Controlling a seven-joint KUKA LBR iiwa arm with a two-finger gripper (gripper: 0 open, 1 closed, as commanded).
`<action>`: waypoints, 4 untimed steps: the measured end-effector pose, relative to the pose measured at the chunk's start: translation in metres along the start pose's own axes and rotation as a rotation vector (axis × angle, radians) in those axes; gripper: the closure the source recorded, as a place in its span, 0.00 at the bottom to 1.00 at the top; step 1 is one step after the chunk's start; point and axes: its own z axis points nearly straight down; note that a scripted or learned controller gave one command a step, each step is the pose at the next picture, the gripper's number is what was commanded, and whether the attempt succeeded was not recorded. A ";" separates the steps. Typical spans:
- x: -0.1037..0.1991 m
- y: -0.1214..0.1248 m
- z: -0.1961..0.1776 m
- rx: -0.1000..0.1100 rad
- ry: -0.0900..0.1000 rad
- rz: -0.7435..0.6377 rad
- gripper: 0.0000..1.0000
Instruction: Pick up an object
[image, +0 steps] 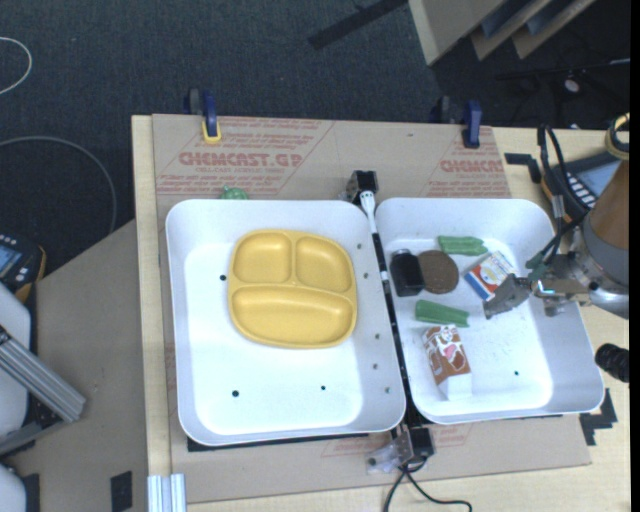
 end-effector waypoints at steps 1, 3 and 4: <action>0.083 -0.008 -0.050 -0.006 0.001 -0.009 0.00; 0.135 -0.008 -0.070 -0.004 0.001 -0.008 1.00; 0.191 -0.008 -0.133 -0.009 0.002 -0.008 1.00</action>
